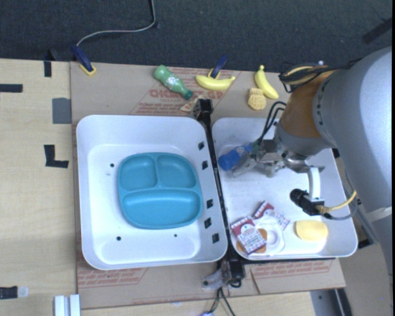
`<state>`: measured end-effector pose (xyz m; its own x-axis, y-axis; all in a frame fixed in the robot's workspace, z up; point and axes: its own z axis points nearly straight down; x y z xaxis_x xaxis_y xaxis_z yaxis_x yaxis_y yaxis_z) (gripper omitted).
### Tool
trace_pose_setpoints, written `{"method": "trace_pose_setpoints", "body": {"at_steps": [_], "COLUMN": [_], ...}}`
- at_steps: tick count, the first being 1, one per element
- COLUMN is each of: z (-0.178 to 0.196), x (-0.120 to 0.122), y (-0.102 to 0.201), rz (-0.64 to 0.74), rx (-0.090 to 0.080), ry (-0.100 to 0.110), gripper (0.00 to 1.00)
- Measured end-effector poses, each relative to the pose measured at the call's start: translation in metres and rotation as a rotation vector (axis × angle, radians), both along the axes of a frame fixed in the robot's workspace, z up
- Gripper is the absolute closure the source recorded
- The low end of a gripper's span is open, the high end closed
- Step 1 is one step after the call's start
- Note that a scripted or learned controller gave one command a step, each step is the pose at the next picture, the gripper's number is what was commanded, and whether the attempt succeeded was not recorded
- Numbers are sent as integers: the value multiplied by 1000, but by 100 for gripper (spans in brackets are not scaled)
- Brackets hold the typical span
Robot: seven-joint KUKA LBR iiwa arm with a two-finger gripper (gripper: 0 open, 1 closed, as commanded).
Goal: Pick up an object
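Blue object (229,158) lies in the right bin (345,245) hard by its left wall, just left of the gripper (249,160), its long axis running roughly left-right toward the jaws. Jaws appear to sit at its right end; their opening and any grasp cannot be judged from above.

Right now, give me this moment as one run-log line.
gripper: low in right bin, at blue object | grasp: unconfirmed | also in right bin: red-white packet, yellow piece | left bin: blue divided plate
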<state>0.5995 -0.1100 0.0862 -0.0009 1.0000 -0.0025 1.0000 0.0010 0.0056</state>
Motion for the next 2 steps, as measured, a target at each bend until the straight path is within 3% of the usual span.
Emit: {"method": "trace_pose_setpoints", "body": {"at_steps": [1,2], "z": [-2,-3], "x": [55,63], "y": [12,11], "rz": [0,2], "rx": [1,2], "ry": [12,39], "gripper": [0,0]}}
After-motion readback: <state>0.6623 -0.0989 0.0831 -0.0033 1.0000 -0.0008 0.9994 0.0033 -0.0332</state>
